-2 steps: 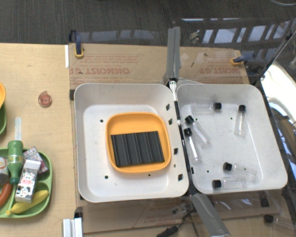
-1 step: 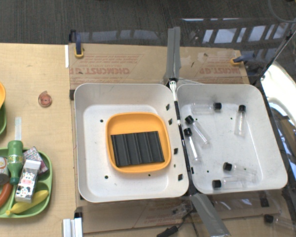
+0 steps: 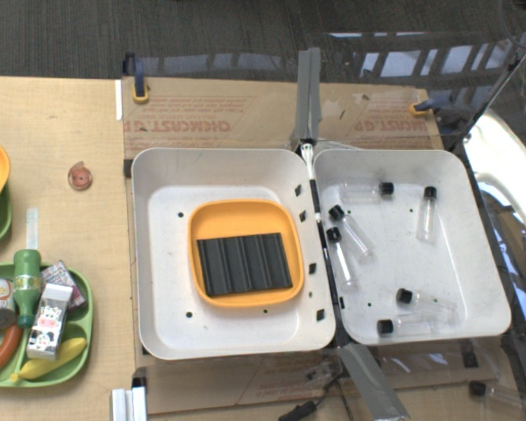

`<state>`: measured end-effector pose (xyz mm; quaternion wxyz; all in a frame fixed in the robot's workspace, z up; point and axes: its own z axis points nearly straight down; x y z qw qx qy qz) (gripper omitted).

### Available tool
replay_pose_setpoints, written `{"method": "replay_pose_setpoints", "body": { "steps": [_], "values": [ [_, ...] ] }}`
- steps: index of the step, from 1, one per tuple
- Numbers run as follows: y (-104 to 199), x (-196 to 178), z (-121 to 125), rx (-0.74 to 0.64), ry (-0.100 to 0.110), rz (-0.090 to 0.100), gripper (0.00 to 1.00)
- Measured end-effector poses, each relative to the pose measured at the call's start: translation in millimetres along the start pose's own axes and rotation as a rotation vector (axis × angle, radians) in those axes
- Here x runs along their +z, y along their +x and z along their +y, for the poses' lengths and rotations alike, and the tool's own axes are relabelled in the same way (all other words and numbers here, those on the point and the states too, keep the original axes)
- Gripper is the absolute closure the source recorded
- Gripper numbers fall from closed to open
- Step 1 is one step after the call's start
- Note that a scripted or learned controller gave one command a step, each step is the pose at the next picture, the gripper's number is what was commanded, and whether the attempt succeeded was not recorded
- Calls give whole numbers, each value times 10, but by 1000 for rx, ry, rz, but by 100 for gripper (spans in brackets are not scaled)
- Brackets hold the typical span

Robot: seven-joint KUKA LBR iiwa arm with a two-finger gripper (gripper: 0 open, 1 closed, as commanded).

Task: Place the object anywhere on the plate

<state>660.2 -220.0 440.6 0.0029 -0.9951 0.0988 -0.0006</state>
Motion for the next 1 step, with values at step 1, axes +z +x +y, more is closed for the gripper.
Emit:
{"method": "replay_pose_setpoints", "body": {
  "steps": [1],
  "values": [
    [-80,396,13,-1,0,-1,0]
  ]
}}
